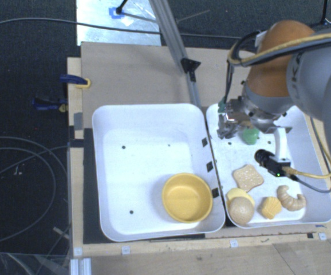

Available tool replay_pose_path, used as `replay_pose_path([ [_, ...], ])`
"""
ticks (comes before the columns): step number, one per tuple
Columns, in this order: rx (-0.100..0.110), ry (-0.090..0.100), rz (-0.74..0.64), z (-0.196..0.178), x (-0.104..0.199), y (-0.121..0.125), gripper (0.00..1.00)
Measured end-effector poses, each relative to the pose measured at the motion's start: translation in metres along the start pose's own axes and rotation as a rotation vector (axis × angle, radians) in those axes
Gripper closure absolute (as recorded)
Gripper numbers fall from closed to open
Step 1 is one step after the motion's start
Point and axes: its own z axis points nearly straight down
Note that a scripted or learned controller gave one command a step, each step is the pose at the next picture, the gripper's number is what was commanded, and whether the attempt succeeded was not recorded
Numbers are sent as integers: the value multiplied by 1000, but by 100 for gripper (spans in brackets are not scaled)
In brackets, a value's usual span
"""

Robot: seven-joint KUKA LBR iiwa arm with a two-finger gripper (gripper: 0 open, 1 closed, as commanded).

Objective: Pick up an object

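Counter (131,73): pale board, carrying two shallow white bins side by side.

Arm (314,67): grey with an orange band, reaching in from 3 o'clock over the far half of the right bin.

Left bin (142,153): holds one item, a yellow bowl (186,197), upright, at the bin's 5 o'clock corner, close to the wall shared with its neighbour.

Right bin (317,171): holds the candidates for picking, all lying loose.

Claw (227,124): low over the right bin at its 11 o'clock corner, near the dividing wall. Whether it is released or clenched cannot be told from where I stand.

Round bun (240,207): at the right bin's 7 o'clock corner.

Cracker (248,177): flat, speckled, just at 12 o'clock of the bun.

Croissant (291,199): curved, at the bin's 5 o'clock side, apart from the wall.

Cheese wedge (270,207): yellow, between bun and croissant, near the 6 o'clock wall.

Green object (249,135): small and rounded, just beside the claw at its 4 o'clock, partly under the wrist. Contact between them cannot be judged.
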Motion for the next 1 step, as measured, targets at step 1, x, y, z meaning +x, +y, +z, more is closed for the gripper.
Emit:
replay_pose_path([
  [1, -1, 1, 0, -8, 46, 11, 100],
])
